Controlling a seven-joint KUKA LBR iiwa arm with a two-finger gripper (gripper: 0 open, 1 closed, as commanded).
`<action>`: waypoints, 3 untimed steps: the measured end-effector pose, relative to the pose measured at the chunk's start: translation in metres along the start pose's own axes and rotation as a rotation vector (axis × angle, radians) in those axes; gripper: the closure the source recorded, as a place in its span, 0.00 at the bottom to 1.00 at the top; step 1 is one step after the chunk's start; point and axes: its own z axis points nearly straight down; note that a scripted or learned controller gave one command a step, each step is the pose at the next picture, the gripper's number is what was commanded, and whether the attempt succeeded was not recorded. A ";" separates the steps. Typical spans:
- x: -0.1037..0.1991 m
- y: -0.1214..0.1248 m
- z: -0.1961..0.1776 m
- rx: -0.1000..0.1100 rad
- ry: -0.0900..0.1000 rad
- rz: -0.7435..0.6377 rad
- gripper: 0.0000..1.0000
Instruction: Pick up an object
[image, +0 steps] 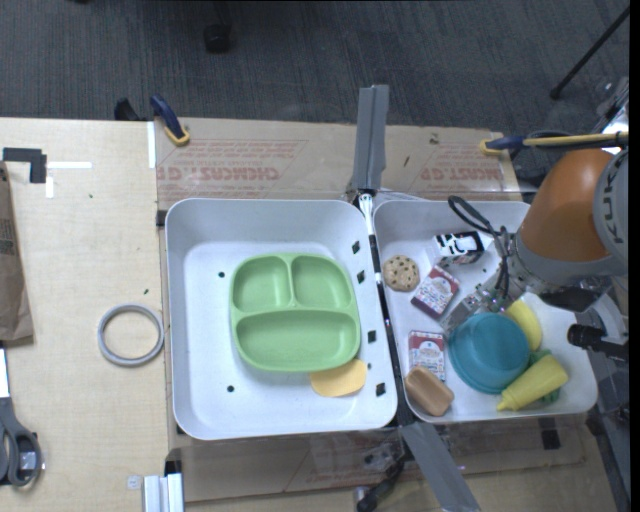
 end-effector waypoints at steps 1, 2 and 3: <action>0.013 0.005 0.000 0.001 0.001 0.245 0.00; -0.002 0.082 0.000 0.003 0.001 0.175 0.00; 0.000 0.081 0.000 0.002 0.000 0.324 0.00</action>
